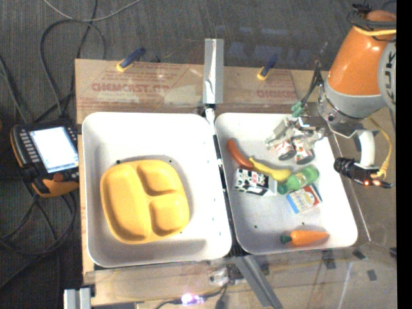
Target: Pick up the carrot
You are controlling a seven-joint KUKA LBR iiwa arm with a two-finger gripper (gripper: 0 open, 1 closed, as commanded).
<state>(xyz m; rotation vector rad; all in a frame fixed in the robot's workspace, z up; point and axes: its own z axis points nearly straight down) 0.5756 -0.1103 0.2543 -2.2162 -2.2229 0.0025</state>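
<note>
Hovering: gripper (293, 134) hangs over the upper part of the right bin (341, 237), arm (360, 63) reaching in from the right side.
Gripper state: can't tell, the tip is a grey clutter against the cans below it.
Carrot: carrot (305, 238) lies flat near the front edge of the right bin, orange body pointing right, green top at its left end.
Carrot vs gripper: well apart; gripper is near the back of the bin, carrot near the front, slightly to the right of the gripper tip. Nothing touches the carrot.
Between them: green bottle (301, 179) lying on its side, with a small blue-and-white packet (303, 199) just in front of it.
Under gripper: two small cans (295, 149) side by side, red-and-white labels, directly under or just beside the gripper tip; contact not clear.
Other items: yellow banana (271, 169) near bin centre, a red-orange sausage-like piece (237, 152) touching its left end, a black-and-white patterned box (252, 181) just below the banana.
Left bin: left bin (96, 140) carries a yellow divided tray (147, 199), three compartments.
Around bench: tablet-style pendant (50, 150) with lit screen at far left, cables on the floor, two blue-and-yellow clamps (131, 59) on the cardboard sheet (148, 85) behind the bins.
</note>
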